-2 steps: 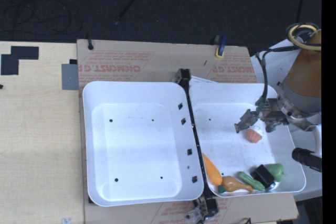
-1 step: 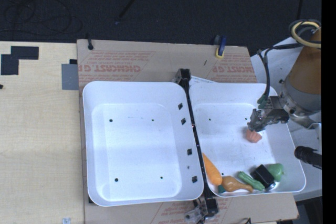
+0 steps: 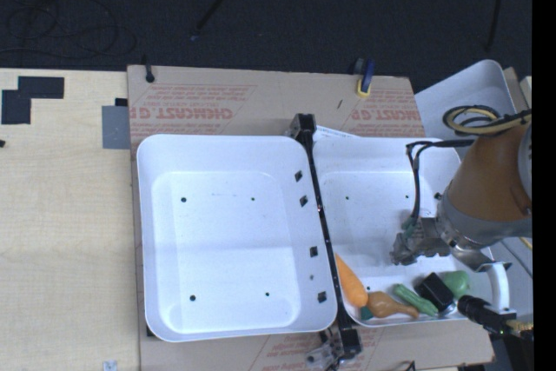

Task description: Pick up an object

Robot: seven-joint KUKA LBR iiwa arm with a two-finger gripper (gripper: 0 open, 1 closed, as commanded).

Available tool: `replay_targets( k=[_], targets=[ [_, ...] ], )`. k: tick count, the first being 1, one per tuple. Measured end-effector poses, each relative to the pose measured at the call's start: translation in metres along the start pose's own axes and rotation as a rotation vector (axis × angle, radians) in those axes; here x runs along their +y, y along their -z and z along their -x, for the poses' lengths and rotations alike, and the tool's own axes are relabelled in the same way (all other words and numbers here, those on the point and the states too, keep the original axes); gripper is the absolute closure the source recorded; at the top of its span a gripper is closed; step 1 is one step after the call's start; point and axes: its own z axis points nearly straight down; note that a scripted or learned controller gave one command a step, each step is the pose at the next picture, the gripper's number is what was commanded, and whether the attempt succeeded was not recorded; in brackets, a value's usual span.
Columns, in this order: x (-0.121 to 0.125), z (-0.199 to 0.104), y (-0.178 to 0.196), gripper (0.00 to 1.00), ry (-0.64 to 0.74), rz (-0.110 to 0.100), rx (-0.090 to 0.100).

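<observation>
Grey-armed, hung with the gripper (image 3: 408,246) low over the right bin's (image 3: 365,178) floor, gripping nothing visible; could not tell how far open. Stood just beside the pickings huddled along that bin's near edge, likely stopped by its wall: orange carrot (image 3: 347,278), tan piece (image 3: 387,304), green pod (image 3: 415,300), black block (image 3: 436,291).

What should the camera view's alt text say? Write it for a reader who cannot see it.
The robot's gripper is down in the right bin, close to an orange carrot-shaped toy, a tan piece and a green piece lying along the bin's near edge. The left bin sits alongside.
</observation>
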Motion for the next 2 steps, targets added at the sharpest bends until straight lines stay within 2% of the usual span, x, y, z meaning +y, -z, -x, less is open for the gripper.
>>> replay_targets(
  k=[1,2],
  targets=[
    [0.003,0.001,0.006,0.0,-0.001,0.013,-0.002],
    [-0.009,0.012,-0.047,0.0,0.0,0.015,-0.002]
  ],
)
